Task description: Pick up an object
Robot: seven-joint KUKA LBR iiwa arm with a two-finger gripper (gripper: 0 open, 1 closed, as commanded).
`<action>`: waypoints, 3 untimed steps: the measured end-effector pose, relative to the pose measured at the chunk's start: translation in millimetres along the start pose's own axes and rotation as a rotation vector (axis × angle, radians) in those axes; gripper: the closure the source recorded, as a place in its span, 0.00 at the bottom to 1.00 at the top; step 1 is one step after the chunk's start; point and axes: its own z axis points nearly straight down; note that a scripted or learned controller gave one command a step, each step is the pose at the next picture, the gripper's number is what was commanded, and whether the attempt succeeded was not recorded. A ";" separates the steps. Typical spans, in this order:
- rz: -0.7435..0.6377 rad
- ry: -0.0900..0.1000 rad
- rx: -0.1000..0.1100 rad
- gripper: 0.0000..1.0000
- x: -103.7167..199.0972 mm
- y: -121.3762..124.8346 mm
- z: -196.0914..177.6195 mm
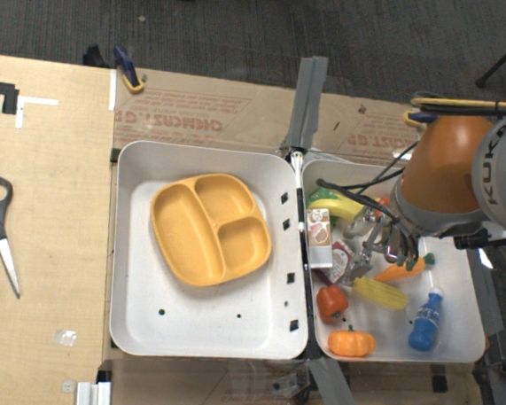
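Observation:
The right bin (pixel 468 350) holds several small items. A yellow and green toy (pixel 335 205) lies at its back, with a small carton (pixel 319 228) and a shiny wrapper (pixel 340 264) along its left wall. Toward the front are a red pepper (pixel 332 300), an orange pumpkin (pixel 351 343), a long yellow piece (pixel 381 294), a blue bottle (pixel 426 322) and an orange piece (pixel 399 274). My gripper (pixel 380 252) hangs low over the middle of this bin, between the wrapper and the orange piece, just behind the yellow piece. The arm's orange band (pixel 448 163) hides the bin's back right.
The left bin (pixel 135 319) holds a yellow divided plate (pixel 210 229). A grey divider bar (pixel 305 104) runs between the bins at the back. Scissors (pixel 1 226) lie on the bench at far left, beyond the bins.

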 end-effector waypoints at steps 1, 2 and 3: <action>0.032 0.001 0.001 0.00 44.9 -19.0 0.6; -0.012 0.013 0.001 0.00 -60.0 11.1 2.0; -0.031 -0.002 0.001 0.00 -26.7 -12.4 -0.2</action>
